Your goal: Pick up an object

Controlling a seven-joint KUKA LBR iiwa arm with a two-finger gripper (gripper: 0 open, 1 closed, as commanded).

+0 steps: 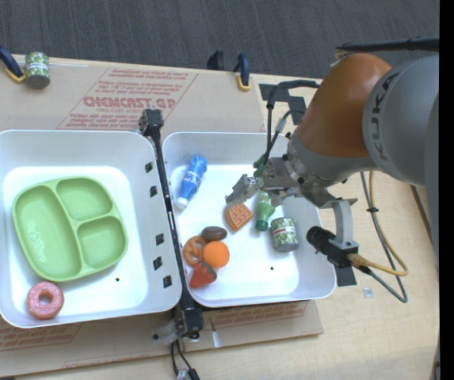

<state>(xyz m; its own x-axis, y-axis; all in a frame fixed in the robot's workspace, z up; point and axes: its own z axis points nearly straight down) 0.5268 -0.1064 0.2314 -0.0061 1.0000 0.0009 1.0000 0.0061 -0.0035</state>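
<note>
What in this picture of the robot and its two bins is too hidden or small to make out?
- Gripper: the wrist covers its fingertips in the camera view, so any grasp is unclear.
- Green bottle: its top sits under the gripper.
- Can: label too small to read.
- Strawberry: partly behind the orange.

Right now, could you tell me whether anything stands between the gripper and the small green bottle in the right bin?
Nothing visible does. The gripper hangs right over the green bottle. A waffle piece lies close on the bottle's left and a green can close on its right, crowding it.
</note>
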